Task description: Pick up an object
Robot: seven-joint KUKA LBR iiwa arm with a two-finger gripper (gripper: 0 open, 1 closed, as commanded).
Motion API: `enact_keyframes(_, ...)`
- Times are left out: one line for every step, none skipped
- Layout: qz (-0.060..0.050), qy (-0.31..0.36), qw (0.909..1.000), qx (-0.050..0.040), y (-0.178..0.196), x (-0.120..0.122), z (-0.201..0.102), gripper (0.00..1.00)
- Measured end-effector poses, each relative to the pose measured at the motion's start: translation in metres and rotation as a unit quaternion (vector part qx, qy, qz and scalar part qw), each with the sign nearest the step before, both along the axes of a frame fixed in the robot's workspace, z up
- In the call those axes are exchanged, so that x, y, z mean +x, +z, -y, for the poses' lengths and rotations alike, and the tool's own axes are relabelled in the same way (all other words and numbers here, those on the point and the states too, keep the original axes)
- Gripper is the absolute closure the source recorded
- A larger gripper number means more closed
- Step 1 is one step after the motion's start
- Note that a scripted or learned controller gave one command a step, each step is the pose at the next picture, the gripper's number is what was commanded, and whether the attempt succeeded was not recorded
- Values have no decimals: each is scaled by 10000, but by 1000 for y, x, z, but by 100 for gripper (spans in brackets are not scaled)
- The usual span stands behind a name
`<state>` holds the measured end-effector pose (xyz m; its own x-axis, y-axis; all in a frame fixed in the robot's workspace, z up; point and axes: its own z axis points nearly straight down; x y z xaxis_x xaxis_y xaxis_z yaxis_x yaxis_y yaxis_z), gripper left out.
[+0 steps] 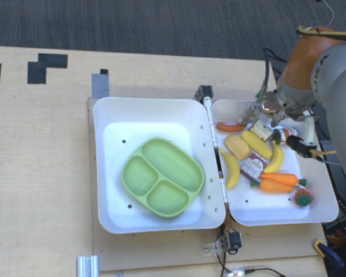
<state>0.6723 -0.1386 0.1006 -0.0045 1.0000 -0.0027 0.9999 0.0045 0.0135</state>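
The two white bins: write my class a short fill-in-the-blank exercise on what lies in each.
The green divided plate lies in the ____ bin.
The plate has ____ compartments.
The carrot lies in the ____ bin.
The gripper hangs over that bin's ____ edge.

Missing words: left; three; right; far
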Motion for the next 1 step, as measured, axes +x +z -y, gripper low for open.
enact_keyframes(-44, 7, 10000, 16, -14, -60, -50, 0)
